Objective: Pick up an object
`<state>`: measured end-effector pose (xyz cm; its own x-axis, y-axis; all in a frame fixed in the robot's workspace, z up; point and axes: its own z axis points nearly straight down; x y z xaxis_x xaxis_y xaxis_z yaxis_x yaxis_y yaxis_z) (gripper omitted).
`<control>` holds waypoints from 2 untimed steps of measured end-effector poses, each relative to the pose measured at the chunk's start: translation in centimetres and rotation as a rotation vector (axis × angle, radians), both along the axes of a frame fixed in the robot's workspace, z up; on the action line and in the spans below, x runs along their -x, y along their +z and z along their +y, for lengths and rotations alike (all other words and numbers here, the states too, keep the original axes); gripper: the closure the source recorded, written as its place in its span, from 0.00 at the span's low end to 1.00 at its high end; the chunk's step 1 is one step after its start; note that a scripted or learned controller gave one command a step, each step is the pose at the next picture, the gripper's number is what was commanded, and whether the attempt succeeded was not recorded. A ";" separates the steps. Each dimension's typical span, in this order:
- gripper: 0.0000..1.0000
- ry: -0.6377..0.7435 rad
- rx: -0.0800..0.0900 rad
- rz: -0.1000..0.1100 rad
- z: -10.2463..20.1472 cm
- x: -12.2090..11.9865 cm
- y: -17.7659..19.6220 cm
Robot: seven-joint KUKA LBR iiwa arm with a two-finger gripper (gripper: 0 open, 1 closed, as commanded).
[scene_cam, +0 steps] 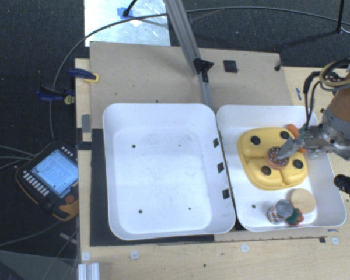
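Note:
A large yellow toy [270,158] with black dots lies in the right bin [239,118], taking up most of its middle. A small brown ring [276,155] sits on top of it. An orange piece [292,130] peeks out at the toy's far right edge. Near the bin's front lie a tan round disc [303,200] and a small multicoloured figure [282,213]. My gripper [287,147] reaches in from the right and hovers at the toy's top, right beside the ring. Its fingertips are too small and blurred to read.
The left bin [114,156] stands beside the right one, joined by black clips [220,167]. A grey pole [184,28] slants over the bench's back. A teach pendant [49,177] lies on the floor at left.

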<state>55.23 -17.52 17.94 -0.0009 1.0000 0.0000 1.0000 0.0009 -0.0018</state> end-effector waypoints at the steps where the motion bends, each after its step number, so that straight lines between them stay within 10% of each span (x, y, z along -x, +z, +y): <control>1: 0.00 0.001 0.000 -0.001 0.1 0.4 -4.3; 2: 0.00 0.005 0.003 -0.015 0.1 0.0 -4.7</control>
<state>55.24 -17.44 13.19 -0.0058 1.0000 -0.0034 0.9999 0.0058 0.0135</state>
